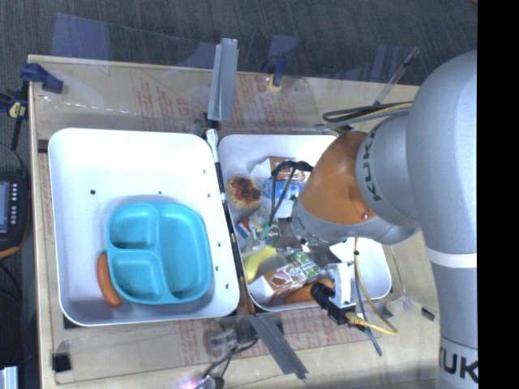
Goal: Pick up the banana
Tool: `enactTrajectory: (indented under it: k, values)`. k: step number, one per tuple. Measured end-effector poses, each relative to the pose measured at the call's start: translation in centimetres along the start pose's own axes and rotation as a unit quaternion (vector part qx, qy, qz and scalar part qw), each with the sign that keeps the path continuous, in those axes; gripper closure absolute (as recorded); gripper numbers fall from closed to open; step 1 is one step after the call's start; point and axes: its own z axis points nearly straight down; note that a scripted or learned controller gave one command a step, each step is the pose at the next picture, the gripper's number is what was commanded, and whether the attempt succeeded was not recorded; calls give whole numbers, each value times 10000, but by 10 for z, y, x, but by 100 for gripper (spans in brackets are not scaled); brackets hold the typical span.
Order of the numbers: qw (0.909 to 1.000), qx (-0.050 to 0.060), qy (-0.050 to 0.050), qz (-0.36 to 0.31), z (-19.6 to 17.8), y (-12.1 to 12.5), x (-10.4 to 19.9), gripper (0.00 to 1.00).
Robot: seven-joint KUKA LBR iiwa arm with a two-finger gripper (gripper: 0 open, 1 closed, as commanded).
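Jaws (284, 237) sit low in the right bin (375, 275), under the orange band (336, 189) of the arm (442, 177). Their state cannot be told: the wrist covers them from above.

The banana (258, 262) lies in the same bin, at its near-left part, close to the wall shared with the left bin (73, 160). A short yellow stretch of it is exposed; the rest is under a printed packet (293, 274) and the wrist. From the jaws, the banana is just beside them, toward the left and the near edge of the desk (146, 96).

Long axis (judged from the exposed stretch alone): it appears to run at a slant, from the shared wall toward the bin's near edge. Confirm before closing.

Other items crowd the target: a red-and-yellow item (243, 190) and a blue packet (284, 191) further back. The left bin holds a blue tray (158, 251) and a sausage (106, 280), well apart from the work.

The coming move likely needs a short shift left and toward the near edge. Risk: gripping the packet instead.
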Motion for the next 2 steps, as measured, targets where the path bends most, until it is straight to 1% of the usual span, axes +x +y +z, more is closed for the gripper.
enactTrajectory:
  k: [1, 2]
  values:
    - [10000, 7, 1, -25, -9, 1, 1, 100]
    - [9990, -4, 4, 458, -105, 4, 18, 100]
